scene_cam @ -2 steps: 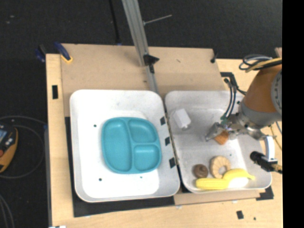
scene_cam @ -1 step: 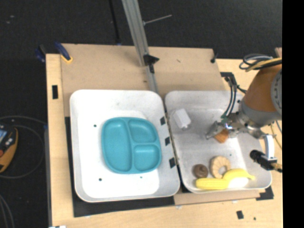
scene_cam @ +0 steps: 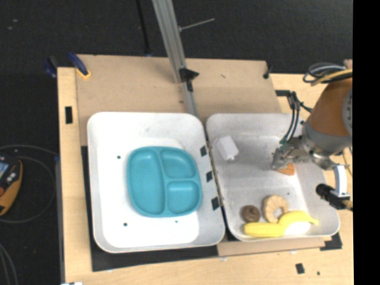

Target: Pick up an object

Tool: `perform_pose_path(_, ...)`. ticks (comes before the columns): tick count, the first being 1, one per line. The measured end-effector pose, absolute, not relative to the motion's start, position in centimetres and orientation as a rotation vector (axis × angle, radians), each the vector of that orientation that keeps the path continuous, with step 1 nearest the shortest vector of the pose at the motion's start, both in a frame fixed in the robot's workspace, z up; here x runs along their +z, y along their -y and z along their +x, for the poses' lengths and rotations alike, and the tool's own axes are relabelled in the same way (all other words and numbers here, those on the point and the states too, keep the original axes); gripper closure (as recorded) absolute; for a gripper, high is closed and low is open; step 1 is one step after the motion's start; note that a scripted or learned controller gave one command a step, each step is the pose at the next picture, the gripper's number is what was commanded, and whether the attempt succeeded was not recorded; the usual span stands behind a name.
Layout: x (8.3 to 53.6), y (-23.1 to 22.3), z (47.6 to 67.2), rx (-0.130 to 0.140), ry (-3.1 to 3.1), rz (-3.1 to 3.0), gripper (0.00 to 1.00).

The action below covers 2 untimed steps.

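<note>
Gripper is hovering over an orange piece in the right bin; finger state cannot be told. Banana is lying by the near wall

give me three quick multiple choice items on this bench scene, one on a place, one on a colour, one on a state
1. Where does the divided plate lie?
A. left bin
B. right bin
C. on the bare bench

2. What colour is the divided plate?
A. red
B. teal
C. black

3. Where is the claw?
A. over the left bin
B. low at the right bin's right side, by an orange piece
C. above the banana

Key:
1 A, the divided plate sits in the left bin.
2 B, it is teal.
3 B, the claw is low in the right bin, at the orange piece, apart from the banana.
</note>
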<state>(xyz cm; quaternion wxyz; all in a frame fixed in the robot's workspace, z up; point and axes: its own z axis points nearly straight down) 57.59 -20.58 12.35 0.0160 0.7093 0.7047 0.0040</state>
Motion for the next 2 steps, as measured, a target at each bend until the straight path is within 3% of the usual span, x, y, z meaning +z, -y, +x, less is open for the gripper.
perform_pose_path(2,23.8,22.6,57.4,0.004,-2.216,2.216,1.00)
